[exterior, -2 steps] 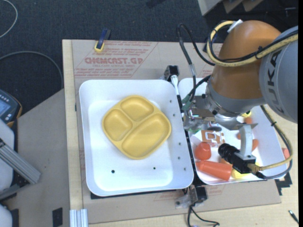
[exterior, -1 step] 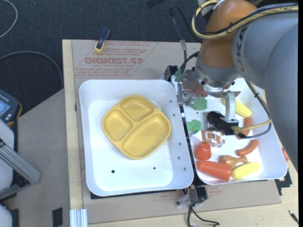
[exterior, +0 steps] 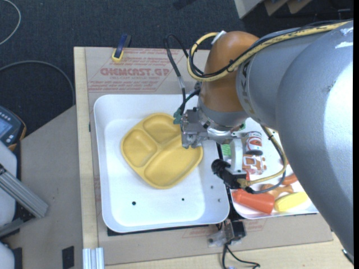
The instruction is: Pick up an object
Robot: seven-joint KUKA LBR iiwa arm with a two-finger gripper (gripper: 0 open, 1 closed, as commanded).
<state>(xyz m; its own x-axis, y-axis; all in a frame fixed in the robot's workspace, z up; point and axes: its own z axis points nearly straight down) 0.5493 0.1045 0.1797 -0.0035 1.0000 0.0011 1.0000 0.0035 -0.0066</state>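
A yellow divided plate (exterior: 160,153) with three compartments lies in the middle of the left white bin (exterior: 102,150). My gripper (exterior: 189,135) hangs low over the plate's right rim, at or very near its surface, below the orange band of the wrist (exterior: 227,77). The wrist hides how the gripper meets the plate. Nothing can be seen held in it.
The arm covers most of the right bin (exterior: 305,209). There I see an orange carrot-like piece (exterior: 255,200), a yellow piece (exterior: 291,202), a white package with orange print (exterior: 252,157) and something green (exterior: 226,150). A blue and yellow clip (exterior: 119,48) lies on the cardboard behind the bins.
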